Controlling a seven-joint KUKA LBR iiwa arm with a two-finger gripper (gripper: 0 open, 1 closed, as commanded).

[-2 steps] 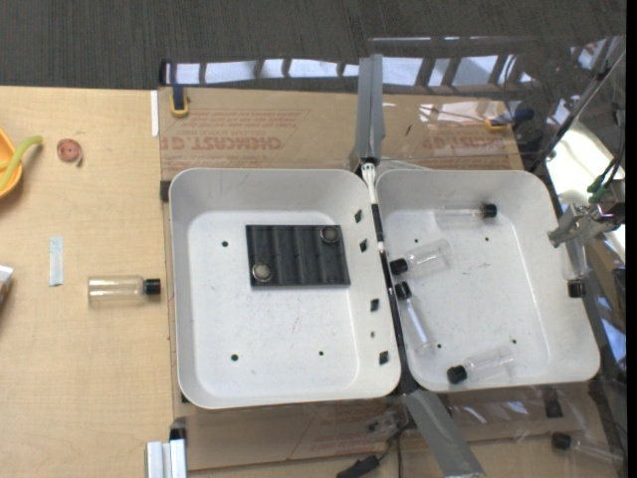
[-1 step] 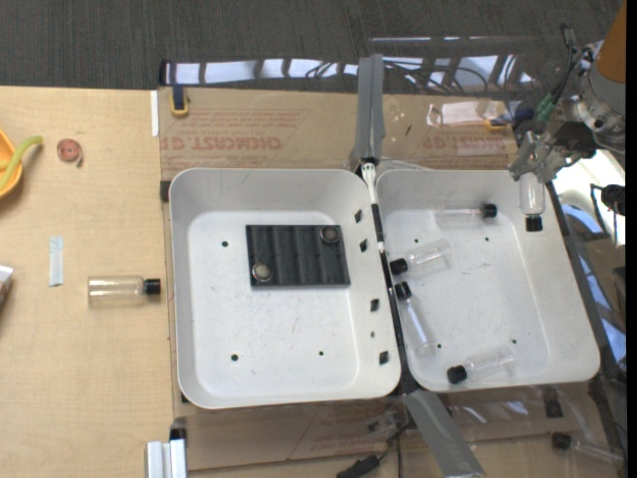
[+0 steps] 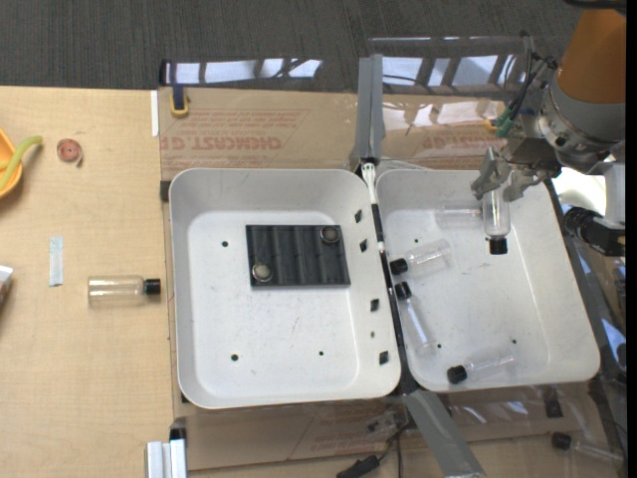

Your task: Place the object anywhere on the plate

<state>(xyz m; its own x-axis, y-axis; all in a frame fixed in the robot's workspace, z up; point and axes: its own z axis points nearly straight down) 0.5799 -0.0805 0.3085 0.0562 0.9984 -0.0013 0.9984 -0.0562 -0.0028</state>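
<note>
Here the gripper (image 3: 495,189) hangs over the right bin (image 3: 557,357), fingers clenched on a clear plastic vial (image 3: 495,222) that points down, black cap at its lower end, lifted off the bin floor. The dark ribbed rectangular plate (image 3: 297,255) lies flat in the left bin (image 3: 199,366), two small round studs on it. Both bins are glossy white, shallow, with rounded corners. More clear vials with black caps lie loose in the right bin: one by the divider (image 3: 418,260), one along the left wall (image 3: 413,317), one near the front edge (image 3: 480,368). Another vial (image 3: 123,288) rests on the wooden bench (image 3: 80,386), left of the bins.
</note>
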